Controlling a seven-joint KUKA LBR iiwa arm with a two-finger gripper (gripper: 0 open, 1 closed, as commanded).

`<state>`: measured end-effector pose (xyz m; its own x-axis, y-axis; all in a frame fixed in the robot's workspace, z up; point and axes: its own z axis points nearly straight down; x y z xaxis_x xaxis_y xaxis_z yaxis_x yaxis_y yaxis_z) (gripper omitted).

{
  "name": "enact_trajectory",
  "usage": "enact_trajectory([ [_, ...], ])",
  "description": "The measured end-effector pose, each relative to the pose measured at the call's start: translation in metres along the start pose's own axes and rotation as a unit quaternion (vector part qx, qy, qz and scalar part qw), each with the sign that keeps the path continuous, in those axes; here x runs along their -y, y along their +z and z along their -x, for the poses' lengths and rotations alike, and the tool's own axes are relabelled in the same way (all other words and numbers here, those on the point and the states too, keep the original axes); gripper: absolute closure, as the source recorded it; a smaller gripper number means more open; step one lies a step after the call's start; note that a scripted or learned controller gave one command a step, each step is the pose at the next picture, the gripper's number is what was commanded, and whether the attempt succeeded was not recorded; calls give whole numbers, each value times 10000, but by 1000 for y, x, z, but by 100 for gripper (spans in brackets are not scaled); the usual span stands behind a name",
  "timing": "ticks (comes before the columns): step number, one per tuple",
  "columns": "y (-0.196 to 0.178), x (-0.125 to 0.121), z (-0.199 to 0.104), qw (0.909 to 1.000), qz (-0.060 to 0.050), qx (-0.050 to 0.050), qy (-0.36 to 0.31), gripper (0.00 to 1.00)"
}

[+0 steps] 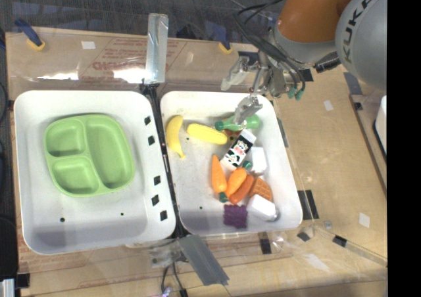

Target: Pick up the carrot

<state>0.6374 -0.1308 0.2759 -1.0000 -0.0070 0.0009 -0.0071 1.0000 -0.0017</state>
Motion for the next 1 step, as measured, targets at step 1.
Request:
enact_trajectory([
  [1, 148, -4, -67, 9984, 17, -48, 569, 0],
])
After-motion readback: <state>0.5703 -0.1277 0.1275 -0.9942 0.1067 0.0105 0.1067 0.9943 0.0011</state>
